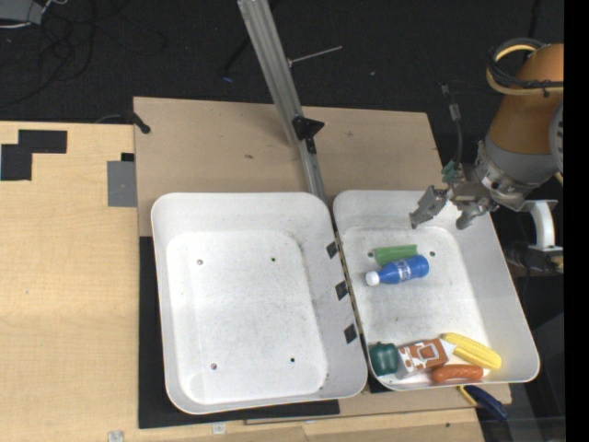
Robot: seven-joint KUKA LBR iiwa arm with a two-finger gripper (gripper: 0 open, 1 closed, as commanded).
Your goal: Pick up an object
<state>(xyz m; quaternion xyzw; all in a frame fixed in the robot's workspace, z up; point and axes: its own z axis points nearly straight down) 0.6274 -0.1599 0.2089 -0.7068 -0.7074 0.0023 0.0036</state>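
Nothing had been picked up yet: the gripper (451, 207) hung with its fingers apart and bare over the far end of the right bin (515, 316). Below it, well apart, lay a blue bottle (399, 272) just beside a green thing (395, 254), with more toys crowded in the near corner. Both white bins sat on a brown board (221, 145), with dark floor behind.

My open gripper (450, 209) hangs over the right bin (515, 325), whose middle floor is bare. A blue bottle (398, 272) and green object (395, 254) lie nearby; clutter (437, 357) crowds the near wall.
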